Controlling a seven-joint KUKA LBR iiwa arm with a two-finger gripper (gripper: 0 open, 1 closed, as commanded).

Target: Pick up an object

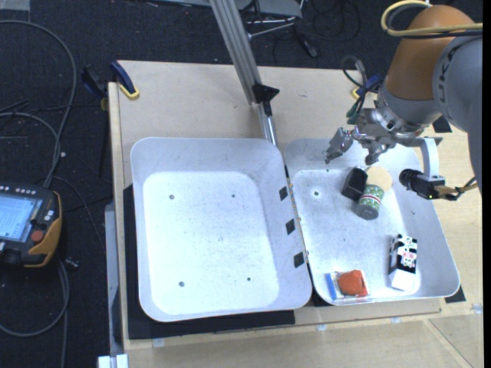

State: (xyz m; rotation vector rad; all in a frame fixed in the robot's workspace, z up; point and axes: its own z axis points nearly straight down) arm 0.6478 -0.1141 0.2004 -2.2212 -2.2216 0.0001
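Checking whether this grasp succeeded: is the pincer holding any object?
No. The pincer hangs open above the right bin, nothing between its fingers, and the small black block lies below it.

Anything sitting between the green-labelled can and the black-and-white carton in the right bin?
No. In the camera view, the stretch of right bin floor between the green-labelled can and the black-and-white carton is bare white.

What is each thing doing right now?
Gripper: open, holding nothing, above the right bin.
Black block: lying in that bin, touching the can.
Can: on its side.
Cow carton: lying down.
Red thing: resting at the front edge.
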